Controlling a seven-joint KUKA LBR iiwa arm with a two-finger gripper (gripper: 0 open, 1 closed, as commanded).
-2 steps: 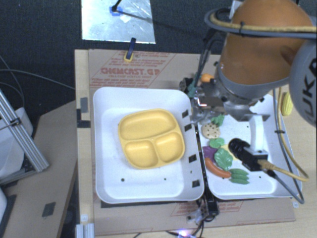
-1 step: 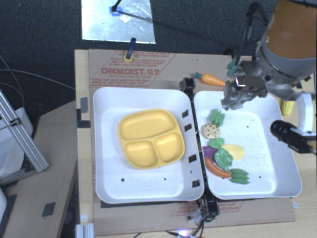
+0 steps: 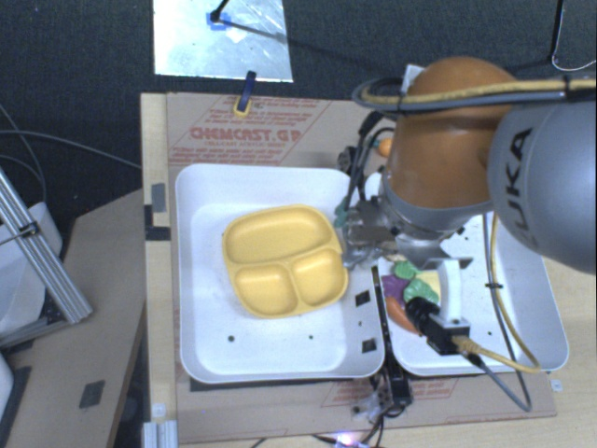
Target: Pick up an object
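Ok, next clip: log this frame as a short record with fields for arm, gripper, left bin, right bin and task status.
arm: grey and orange, reaching in over the right bin
gripper: hidden under the wrist
left bin: yellow divided plate, three compartments, lying flat
right bin: small toys beside the inner wall, a green piece, a purple piece, an orange piece
task status: no object seen lifted

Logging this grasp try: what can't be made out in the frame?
- Gripper: fingers hidden under the arm's wrist; open or shut unknowable.
- Right bin: contents mostly covered by the arm; green, purple and orange toys peek out, shapes unclear.
- Yellow divided plate: whether the gripper touches its right edge.
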